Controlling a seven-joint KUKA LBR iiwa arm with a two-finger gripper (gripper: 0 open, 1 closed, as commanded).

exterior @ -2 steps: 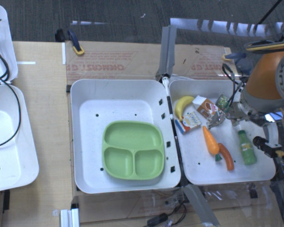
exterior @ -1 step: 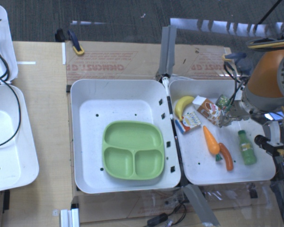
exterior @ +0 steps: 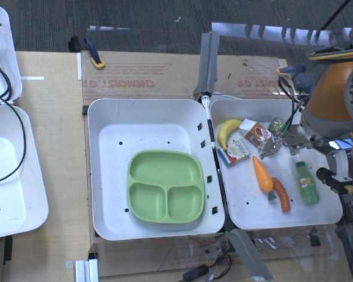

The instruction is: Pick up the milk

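The milk (exterior: 238,150) is a small white carton with blue and red print, lying in the right bin (exterior: 317,216) near its left wall, just below the banana (exterior: 225,132). My gripper (exterior: 269,147) hangs over the same bin, to the right of the carton and a short gap away. It is just below a brown and white box (exterior: 257,135) and above the top of the carrot (exterior: 262,174). I see nothing held by it.
A red sausage (exterior: 282,194) and a green bottle (exterior: 306,183) lie in the right bin's lower half, and a small green packet (exterior: 276,126) sits near its back. The left bin (exterior: 106,157) holds a green divided plate (exterior: 166,186).
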